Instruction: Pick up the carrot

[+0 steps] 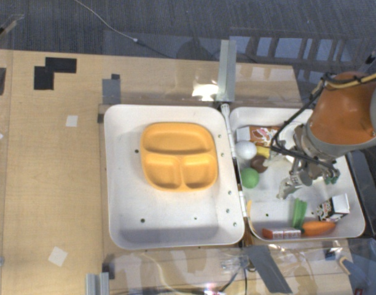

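Two shallow white bins side by side on the bench: left bin (117, 165) and right bin (354, 223). In the left bin, a yellow divided tray (177, 155) sitting near the middle, three compartments facing up. Over the right bin, the grey arm with its orange band (341, 112) reaching in from the right, gripper (297, 183) hanging above the bin's middle floor. Fingers pointing down and somewhat apart, nothing seen between them (exact spread hard to judge from this slant). Carrot (318, 228) lying flat along the near wall of the right bin, toward the right corner, well below the gripper and not touched by it. Just left of the carrot, a small red-and-white packet (281, 233), end to end with it. Above that pair, a green block (298, 213) standing slightly tilted. To the carrot's upper right, a small black-and-white carton (333, 207). Along the bin's left side, a white ball (244, 150), a green ball (250, 177) beneath it, and a dark brown object (258, 163) between them. At the far wall, a printed red-and-brown packet (262, 133), partly under the arm's cables.
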You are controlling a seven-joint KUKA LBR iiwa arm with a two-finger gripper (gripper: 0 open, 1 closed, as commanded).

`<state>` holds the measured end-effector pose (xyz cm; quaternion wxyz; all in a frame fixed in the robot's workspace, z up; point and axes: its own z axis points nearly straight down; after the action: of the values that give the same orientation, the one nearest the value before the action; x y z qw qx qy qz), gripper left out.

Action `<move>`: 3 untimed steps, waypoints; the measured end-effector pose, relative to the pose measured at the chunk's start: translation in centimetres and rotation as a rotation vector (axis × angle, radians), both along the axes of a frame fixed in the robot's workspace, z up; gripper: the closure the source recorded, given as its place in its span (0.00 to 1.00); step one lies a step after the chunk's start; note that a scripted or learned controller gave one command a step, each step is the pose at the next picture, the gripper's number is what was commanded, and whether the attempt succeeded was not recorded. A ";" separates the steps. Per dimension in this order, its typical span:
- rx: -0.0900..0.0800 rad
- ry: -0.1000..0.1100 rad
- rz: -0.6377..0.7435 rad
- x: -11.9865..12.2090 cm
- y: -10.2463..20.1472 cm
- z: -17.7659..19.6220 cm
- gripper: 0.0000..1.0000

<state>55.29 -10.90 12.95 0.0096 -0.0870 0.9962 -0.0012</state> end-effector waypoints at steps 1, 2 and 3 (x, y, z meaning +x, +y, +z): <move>-0.001 -0.011 0.003 0.3 0.1 1.3 1.00; -0.005 -0.007 -0.008 -2.8 -2.1 21.9 1.00; -0.009 -0.003 0.016 -2.9 -9.8 36.3 1.00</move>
<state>52.38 -20.75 49.26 0.0108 -0.0952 0.9954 -0.0056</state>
